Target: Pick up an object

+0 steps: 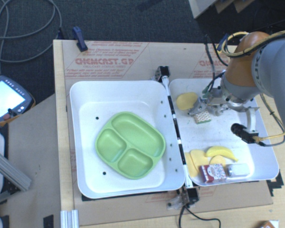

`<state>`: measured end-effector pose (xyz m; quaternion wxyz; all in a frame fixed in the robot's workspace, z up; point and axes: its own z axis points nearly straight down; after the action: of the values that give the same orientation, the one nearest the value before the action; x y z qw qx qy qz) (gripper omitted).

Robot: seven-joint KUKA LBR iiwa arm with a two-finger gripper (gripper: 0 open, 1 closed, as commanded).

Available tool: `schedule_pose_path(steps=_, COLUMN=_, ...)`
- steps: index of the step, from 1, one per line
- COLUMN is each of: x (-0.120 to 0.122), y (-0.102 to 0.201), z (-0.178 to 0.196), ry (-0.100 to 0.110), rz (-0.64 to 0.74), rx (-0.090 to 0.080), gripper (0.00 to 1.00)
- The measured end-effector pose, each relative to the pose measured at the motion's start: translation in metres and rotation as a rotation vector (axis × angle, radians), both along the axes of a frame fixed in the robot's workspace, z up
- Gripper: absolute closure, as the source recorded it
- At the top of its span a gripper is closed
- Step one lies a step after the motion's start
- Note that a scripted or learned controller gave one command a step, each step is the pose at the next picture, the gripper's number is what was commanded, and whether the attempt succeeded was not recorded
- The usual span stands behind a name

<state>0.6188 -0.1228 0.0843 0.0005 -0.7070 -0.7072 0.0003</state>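
The right white bin (268, 152) holds a round yellow piece (186, 100) at its far left and a small speckled block (203, 118) just below it. Near the front lie a yellow banana (221, 152), a red box (213, 173), a flat yellow piece (195, 159) and a white item (240, 169). My gripper (205, 108) hangs low over the far part of this bin, directly above the speckled block and just right of the round yellow piece. Whether it touches the block cannot be told.
The left white bin (85, 99) holds a green divided plate (130, 144). A black rail (173, 122) separates the bins. The grey arm with its orange band (249, 51) and cables (270, 137) crosses the right bin's far right side.
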Motion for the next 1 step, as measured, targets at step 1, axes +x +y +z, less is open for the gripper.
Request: schedule_pose_path(steps=1, x=0.0005, y=0.0001, z=0.0103, ry=-0.002, rz=0.0, rx=-0.001, gripper=1.0)
